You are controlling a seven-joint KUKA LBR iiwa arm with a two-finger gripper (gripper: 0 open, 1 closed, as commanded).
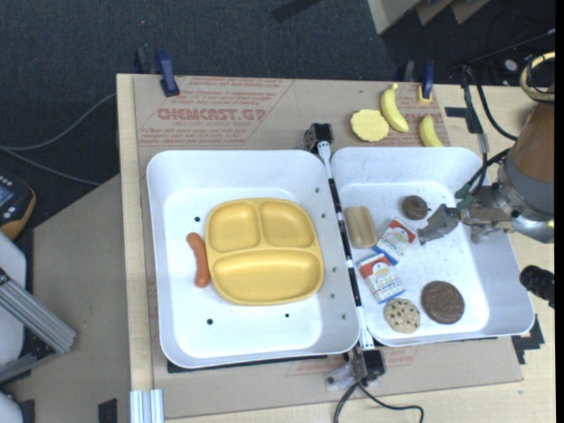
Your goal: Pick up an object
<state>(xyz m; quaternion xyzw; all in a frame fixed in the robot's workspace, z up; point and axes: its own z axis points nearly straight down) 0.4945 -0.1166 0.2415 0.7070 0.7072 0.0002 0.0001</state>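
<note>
Camera view: two white bins on the counter, arm reaching in over the right one.

In the left bin, at frame centre-left, an orange sausage lies just beside the left edge of a yellow divided tray. In the right bin, from left to right: a tan block near the divider, two small red-and-white cartons below and right of it, a chip cookie at the lower edge, a small brown round piece near the top, and a dark brown cookie at the lower right. The gripper hangs at the right of the frame, just beside the small brown piece and above the cartons; its fingers look slightly parted with nothing between them. On the counter above the right bin sit a yellow disc and two bananas.
</note>
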